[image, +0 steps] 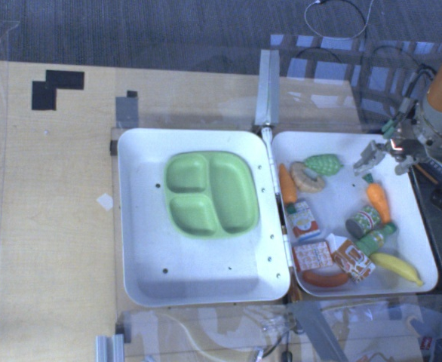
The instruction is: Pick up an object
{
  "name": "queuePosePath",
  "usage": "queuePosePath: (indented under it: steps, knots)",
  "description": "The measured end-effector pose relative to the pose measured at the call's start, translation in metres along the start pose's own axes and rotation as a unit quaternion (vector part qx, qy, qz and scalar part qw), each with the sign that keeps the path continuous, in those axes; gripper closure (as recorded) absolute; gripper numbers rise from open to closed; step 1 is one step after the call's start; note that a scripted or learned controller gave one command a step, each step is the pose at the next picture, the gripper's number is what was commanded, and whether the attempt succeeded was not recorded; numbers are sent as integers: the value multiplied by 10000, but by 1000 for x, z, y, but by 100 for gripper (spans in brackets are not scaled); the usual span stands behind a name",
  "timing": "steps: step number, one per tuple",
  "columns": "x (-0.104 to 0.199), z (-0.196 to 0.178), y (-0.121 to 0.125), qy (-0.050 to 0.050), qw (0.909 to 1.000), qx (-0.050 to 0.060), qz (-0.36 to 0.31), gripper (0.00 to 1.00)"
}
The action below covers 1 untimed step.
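Note:
My gripper (385, 159) hangs over the back right part of the right bin (426, 236), open, with nothing between its fingers. An orange carrot (378, 201) lies just below it, apart from it. Toy food fills this bin: a green bumpy piece (323, 162), a bagel (308, 176), a second orange carrot (286, 185) along the left wall, a can (363, 220), a green bottle (377, 238), a banana (397, 268), a sausage (325, 279) and small cartons (313, 255).
The left bin (142, 262) holds a green divided plate (210, 193). A metal divider post (266, 89) stands between the bins at the back. Cables and a dark frame (372, 66) sit behind the right bin.

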<state>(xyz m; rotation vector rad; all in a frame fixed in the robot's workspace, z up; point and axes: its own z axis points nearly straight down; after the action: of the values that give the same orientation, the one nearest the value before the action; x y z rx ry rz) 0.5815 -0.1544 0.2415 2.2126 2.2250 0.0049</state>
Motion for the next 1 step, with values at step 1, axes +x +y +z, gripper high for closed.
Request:
queuePosePath:
  steps: [1]
  knots:
    - [-25, 152, 25, -7, 10000, -20, 37, 0]
